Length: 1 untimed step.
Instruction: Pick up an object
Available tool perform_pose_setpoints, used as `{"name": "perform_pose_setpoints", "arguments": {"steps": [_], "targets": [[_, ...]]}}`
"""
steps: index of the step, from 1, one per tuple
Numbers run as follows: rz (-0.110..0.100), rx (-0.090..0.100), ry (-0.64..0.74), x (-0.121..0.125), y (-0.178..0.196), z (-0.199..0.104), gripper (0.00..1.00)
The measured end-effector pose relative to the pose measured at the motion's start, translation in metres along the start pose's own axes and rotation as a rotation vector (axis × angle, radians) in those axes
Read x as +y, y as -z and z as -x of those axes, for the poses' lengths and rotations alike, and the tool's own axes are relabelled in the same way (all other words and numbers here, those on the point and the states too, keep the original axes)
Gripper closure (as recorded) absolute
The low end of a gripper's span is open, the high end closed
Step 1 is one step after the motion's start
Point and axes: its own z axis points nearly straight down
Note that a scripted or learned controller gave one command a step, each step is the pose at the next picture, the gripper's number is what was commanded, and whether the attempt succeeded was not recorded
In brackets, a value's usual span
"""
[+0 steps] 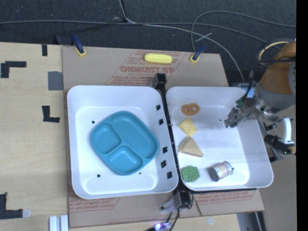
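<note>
The gripper (232, 120) hangs over the right bin's (255, 179) right side; whether its fingers are open I cannot tell; the pretzel (190, 109), cheese wedges (190, 147) and can (220, 170) lie apart from it; the cardboard (132, 69) reads "CHEMCAST".

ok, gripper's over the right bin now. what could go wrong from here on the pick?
1. The gripper sits near the right bin's far wall, away from the items, so a straight descent likely closes on bare bin floor.
2. The two yellow wedges lie close together near the divider; grabbing one may knock the other or clip the divider.
3. The small metal can lies on its side and could roll away when touched.
</note>
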Motion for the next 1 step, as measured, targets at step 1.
{"name": "perform_pose_setpoints", "arguments": {"steps": [1], "targets": [[0.002,-0.001,0.000,0.0113,0.0555,0.0020,1.00]]}}
